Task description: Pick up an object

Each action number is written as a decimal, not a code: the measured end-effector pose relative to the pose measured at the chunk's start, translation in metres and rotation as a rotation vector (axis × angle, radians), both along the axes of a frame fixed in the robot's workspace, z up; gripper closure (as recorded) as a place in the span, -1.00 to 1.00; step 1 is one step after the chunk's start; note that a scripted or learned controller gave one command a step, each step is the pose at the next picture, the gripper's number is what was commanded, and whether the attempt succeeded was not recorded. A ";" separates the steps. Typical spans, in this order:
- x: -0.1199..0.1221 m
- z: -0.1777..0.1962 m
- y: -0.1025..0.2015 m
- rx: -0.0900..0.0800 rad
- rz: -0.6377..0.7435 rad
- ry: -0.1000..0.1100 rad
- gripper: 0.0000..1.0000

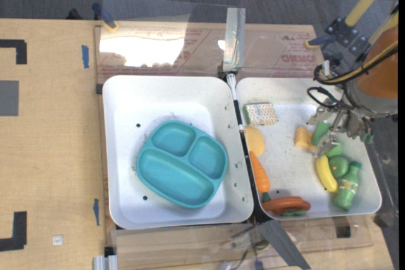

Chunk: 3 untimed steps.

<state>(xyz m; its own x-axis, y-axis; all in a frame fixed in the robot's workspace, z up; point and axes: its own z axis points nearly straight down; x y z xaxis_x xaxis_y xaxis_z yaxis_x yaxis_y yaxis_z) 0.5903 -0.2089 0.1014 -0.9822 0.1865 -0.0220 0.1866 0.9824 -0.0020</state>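
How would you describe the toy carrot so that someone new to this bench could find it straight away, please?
Start at the right-hand white bin, the one without the teal divided plate. Follow its left wall towards the near edge: the carrot lies there, just below a pale yellow round piece. It is the one long, tapered, bright orange item, above the flat red-orange piece.

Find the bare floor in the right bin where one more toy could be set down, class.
Bare floor lies mid-bin, bordered by the patterned packet, the carrot and the banana. The right side is crowded: the gripper hangs over green toys there.
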 end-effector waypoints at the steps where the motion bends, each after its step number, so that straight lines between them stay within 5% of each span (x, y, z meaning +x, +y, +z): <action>1: -0.030 -0.013 0.007 0.005 -0.043 0.009 -1.00; 2: -0.068 -0.012 0.029 0.006 -0.122 0.008 -1.00; 3: -0.063 0.002 0.029 0.001 -0.121 -0.009 1.00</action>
